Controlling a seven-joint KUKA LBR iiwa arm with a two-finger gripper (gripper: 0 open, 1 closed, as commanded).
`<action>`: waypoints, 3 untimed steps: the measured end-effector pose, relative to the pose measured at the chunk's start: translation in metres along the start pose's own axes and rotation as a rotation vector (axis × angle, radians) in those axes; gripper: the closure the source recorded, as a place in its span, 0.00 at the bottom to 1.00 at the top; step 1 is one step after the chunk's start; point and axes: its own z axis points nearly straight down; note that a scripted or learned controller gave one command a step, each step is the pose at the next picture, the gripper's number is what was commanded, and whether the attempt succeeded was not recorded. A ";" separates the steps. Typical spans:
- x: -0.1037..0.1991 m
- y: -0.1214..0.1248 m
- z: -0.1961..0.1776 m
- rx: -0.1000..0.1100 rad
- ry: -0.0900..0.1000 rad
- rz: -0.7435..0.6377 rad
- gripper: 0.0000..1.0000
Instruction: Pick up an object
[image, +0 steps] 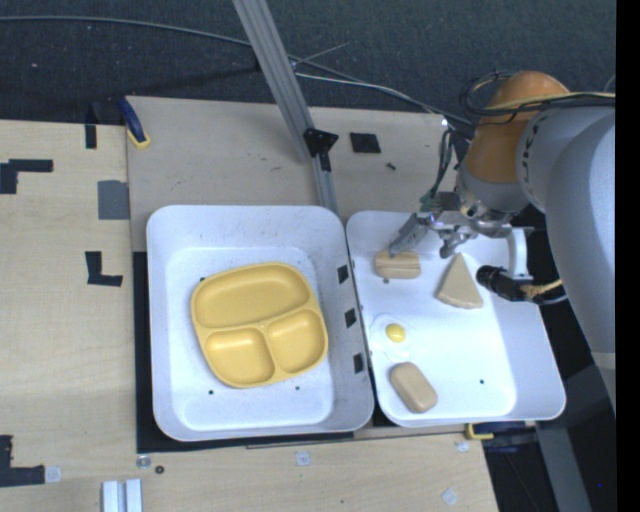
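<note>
In the right bin, the gripper hangs just above and right of a tan block lying long-axis across, its fingers seemingly spread and holding nothing, though the view is blurred.

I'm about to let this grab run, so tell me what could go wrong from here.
1. The pincer hangs at the right bin's back edge, beside the tan block; a descent there may only nudge the block.
2. The wedge lies close by, so it could get knocked.
3. The block sits near the bin's left wall, which may get in the way.
</note>
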 end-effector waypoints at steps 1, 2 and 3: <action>0.000 0.002 0.040 -0.010 -0.001 0.001 0.00; 0.002 0.005 0.025 -0.019 -0.001 -0.002 1.00; 0.007 0.004 -0.036 -0.006 0.001 0.000 1.00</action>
